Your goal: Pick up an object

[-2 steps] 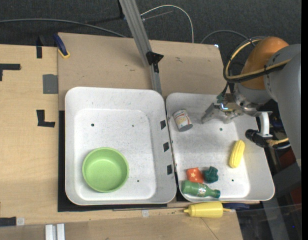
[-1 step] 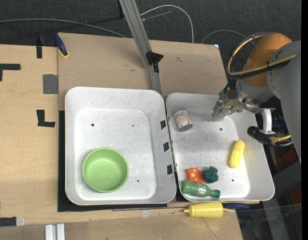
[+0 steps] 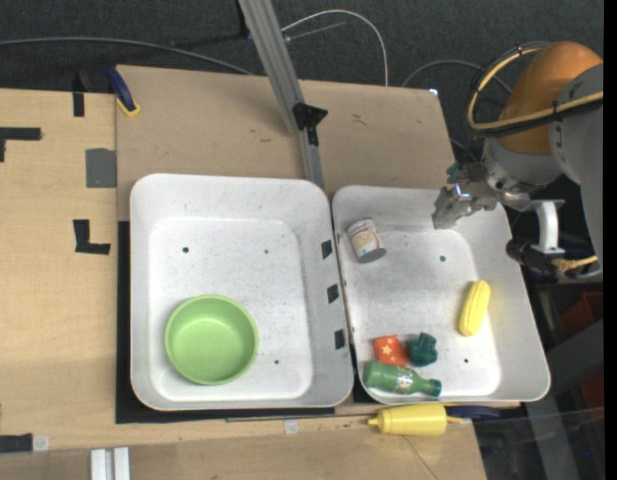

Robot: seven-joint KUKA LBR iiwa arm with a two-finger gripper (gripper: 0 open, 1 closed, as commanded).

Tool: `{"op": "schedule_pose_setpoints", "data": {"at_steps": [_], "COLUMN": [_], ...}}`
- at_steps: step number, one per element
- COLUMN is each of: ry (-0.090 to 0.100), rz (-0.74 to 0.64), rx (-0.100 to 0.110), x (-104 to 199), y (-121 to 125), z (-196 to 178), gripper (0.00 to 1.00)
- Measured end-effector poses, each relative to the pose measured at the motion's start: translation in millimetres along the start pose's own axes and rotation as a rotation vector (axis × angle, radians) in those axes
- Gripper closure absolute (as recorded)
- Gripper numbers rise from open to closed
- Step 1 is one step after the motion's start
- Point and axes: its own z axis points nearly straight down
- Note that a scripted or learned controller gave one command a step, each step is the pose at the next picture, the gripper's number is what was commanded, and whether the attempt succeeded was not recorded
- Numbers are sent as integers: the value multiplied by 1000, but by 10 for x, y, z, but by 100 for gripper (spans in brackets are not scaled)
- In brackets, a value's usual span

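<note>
The grey two-finger gripper (image 3: 454,206) hangs at the upper right of the frame, over the top rim of the right shallow white plastic bin (image 3: 518,363); whether its fingers are apart or together I cannot tell, and nothing is seen between them. The task's candidates all lie in that right bin: 1 small grey-white cylindrical can with a red label (image 3: 365,239) on its side at upper left, 1 yellow corn-shaped toy (image 3: 474,307) at mid right, and 1 orange-red block (image 3: 389,349), 1 dark teal lump (image 3: 422,347) and 1 green plastic bottle (image 3: 400,379) bunched at the bottom. The likely risks: the can rolling off the fingers; a descent into the cluster nudging neighbours or catching 2 things; a closure on the rim itself. The left white bin (image 3: 148,268) holds 1 lime-green round bowl (image 3: 211,339); 1 yellow plastic bottle (image 3: 412,420) lies on the bench below the bins; 2 bins in all.
</note>
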Motion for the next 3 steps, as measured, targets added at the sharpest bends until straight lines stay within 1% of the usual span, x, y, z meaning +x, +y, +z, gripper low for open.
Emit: {"op": "schedule_pose_setpoints", "data": {"at_steps": [1,2,3], "ry": [-2,0,2], "rz": [0,0,-4], "rx": [-3,1,3], "x": [-85,-80,537], "y": [48,56,-75], "z": [-577,-799,-847], "gripper": [100,100,100]}}
